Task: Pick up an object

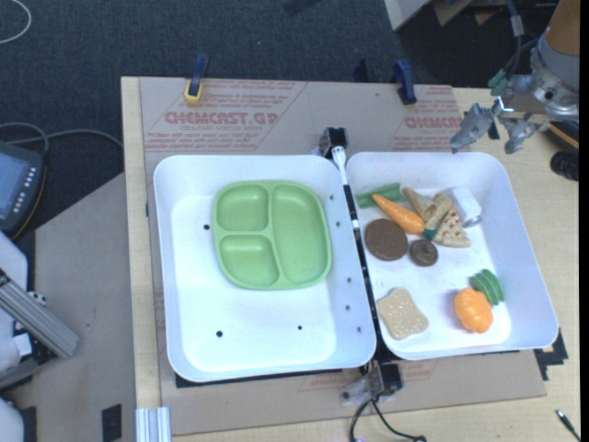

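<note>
**Toy food waits in the right bin while the arm hovers off its far corner**

From the one camera above the surface, the two-finger gripper [497, 129] hangs beyond the far right corner of the right-hand shallow white bin [525, 238], with nothing between its fingers. The two metal fingers are spread apart, one reaching left and one down. It is well apart from every piece in the bin.

The pickable things all lie in that right bin. Near the far side is a cluster: an orange plastic carrot [398, 212] lying at a slant, a green pod-shaped piece [379, 194] just beside it, a tan wedge-shaped toy slice [444, 221] and a small white block [466, 206] touching or nearly touching each other. A flat brown disc [386, 239] and a smaller dark brown disc [423, 252] sit just in front. Nearer the camera are a speckled tan bread-slice toy [402, 312] and an orange rounded fruit with green leaves [475, 308].

I judge all of these light, stiff and fairly slick. The fruit stands alone and looks bulky enough to pinch across its middle. The carrot would take a grip across its thick end, though its neighbours crowd it. The flat discs and bread look hard to get fingers under.

The left-hand white bin [184, 320] carries a pale green divided plastic tray [272, 235].
</note>
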Robot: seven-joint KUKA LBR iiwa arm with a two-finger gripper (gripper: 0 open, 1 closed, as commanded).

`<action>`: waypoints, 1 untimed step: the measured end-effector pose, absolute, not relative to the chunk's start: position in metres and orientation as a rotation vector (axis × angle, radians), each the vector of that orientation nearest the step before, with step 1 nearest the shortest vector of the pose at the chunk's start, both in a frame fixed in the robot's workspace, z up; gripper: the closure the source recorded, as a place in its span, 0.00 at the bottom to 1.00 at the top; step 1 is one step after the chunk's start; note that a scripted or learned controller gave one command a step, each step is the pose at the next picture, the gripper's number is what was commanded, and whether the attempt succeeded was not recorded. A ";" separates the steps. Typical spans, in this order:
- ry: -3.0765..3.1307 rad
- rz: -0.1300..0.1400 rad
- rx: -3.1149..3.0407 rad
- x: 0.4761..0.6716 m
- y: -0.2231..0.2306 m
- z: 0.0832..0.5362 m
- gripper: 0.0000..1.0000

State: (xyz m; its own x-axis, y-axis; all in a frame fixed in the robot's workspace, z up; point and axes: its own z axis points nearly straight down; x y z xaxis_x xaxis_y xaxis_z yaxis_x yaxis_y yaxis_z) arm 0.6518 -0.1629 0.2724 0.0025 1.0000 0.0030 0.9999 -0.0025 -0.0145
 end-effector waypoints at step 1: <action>-2.221 0.001 -2.220 0.654 -0.162 0.281 0.00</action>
